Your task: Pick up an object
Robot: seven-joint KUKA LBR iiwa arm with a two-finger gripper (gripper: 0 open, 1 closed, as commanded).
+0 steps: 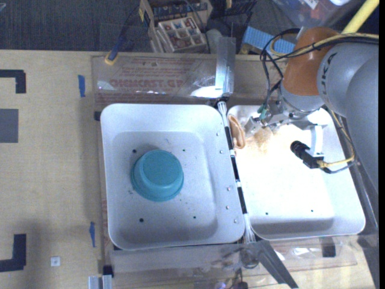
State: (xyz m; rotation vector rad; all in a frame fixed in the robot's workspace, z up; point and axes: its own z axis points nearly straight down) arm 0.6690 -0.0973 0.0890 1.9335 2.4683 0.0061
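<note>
A teal bowl [157,173] lies upside down in the middle of the left bin [120,120]. In the right bin [301,218], a thin orange-tan object [237,132] rests against the left wall near the back corner. A pale tan, blurry object [263,138] lies just to its right. My gripper [264,120] is low over that back-left corner, directly above the tan object, and the wrist hides its tips. The grey arm with its orange band [307,59] comes in from the upper right.
A black connector on a yellow cable [304,152] hangs from the arm over the right bin. Behind the bins lie a clear plastic sheet [156,77] and a metal bracket [225,65]. The divider between the bins [234,161] runs close to the gripper.
</note>
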